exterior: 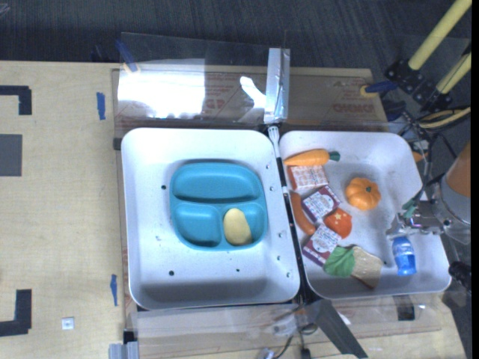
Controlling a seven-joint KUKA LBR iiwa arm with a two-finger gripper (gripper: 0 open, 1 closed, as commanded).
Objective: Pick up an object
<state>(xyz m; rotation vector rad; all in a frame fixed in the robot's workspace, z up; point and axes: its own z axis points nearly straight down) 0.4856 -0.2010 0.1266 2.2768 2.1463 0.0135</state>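
The right bin (385, 146) holds several small things. Among them are a carrot (308, 157), a small orange pumpkin (363, 193), a red tomato (339, 223), snack packets (320, 203), a green leaf (340, 262) and a blue can (404, 258). My gripper (420, 219) reaches in from the right over the bin's right side. It sits just above and slightly right of the blue can. The arm's wrist shows at the frame's right edge.
The left bin (142, 163) carries a blue divided tray (213, 193) with a yellow lemon-like item (237, 226) in its lower right compartment. A clear plastic sheet and a metal bracket (277, 84) stand behind the bins. Cables and yellow bars crowd the upper right.
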